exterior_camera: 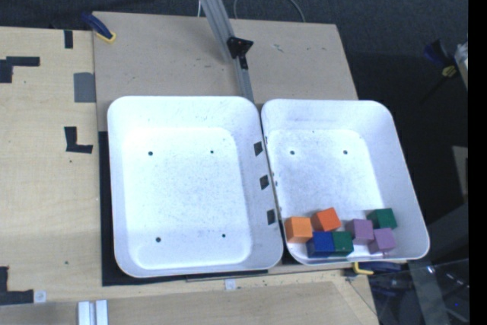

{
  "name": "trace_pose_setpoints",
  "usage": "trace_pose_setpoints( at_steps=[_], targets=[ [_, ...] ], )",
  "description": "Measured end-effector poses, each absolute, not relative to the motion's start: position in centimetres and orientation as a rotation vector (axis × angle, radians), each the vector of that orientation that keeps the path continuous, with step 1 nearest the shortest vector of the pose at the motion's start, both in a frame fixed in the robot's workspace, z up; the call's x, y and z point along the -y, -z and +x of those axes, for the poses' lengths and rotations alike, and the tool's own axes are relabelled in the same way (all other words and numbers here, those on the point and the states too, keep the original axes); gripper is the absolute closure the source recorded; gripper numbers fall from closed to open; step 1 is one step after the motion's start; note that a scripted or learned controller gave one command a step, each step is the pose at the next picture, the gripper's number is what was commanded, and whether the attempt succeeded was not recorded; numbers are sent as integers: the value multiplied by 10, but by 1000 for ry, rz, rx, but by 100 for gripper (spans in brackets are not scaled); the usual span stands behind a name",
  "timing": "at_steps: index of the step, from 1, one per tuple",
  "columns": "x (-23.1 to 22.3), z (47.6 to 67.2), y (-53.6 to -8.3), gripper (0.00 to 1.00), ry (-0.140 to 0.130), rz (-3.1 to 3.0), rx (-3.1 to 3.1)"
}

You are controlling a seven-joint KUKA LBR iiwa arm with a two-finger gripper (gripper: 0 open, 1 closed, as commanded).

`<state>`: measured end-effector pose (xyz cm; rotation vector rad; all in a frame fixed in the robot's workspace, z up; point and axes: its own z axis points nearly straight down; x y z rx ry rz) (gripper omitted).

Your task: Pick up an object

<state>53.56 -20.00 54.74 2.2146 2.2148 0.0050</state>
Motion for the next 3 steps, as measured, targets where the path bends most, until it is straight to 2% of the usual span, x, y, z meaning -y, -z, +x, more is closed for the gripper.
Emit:
trace_pose_setpoints(
  at_steps=[1, 2, 3],
  targets=[
    [130, 536, -368, 0, 8, 2224, -2230],
    [93, 526, -275, 0, 9, 2225, -2230],
    [176, 510, -404, 0, -3, 2219, -2210]
  ],
)
